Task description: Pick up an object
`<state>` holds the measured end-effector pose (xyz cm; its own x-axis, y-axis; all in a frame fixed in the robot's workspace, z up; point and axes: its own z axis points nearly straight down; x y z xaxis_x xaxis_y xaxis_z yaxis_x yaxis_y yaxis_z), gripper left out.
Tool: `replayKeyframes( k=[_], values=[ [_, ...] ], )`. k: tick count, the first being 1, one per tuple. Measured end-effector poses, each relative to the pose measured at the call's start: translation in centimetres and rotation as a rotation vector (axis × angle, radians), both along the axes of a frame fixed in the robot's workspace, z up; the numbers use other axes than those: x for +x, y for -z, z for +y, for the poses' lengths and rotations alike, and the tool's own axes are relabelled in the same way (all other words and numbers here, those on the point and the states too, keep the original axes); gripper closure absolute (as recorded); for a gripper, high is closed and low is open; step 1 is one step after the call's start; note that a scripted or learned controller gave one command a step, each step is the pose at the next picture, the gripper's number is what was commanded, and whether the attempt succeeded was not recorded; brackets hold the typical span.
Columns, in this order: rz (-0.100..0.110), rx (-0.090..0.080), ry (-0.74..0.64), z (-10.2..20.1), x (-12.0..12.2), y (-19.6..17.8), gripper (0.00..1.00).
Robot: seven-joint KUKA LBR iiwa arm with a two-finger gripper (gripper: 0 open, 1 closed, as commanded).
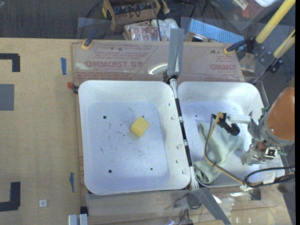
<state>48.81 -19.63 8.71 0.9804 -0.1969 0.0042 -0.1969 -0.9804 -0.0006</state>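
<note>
A small yellow block (139, 126) lies near the middle of the left bin (93, 102). A pale green cloth (216, 150) lies crumpled in the right bin (243, 100), stretching from its middle to the front left corner. My gripper (251, 156) hangs low over the right side of the right bin, just right of the cloth, below the orange band of the arm (283, 116). I see nothing between it and the bin floor.
A grey divider (180, 125) runs between the two bins. Cardboard (122, 62) stands behind them, with clutter and boxes beyond. The wooden bench top (37, 125) extends to the left of the bins.
</note>
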Motion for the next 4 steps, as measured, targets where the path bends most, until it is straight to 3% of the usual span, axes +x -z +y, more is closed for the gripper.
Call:
replayKeyframes(
  k=[1, 2, 3, 4],
  values=[
    [0.003, 0.005, 0.007, 3.4, 0.2, -13.3, 1.0],
    [0.009, 0.004, 0.004, 4.5, -0.4, -4.8, 1.0],
    [0.007, 0.004, 0.004, 7.3, 1.7, -8.1, 1.0],
    [0.0, 0.0, 0.005, 3.7, 0.0, -0.1, 1.0]
  ],
)
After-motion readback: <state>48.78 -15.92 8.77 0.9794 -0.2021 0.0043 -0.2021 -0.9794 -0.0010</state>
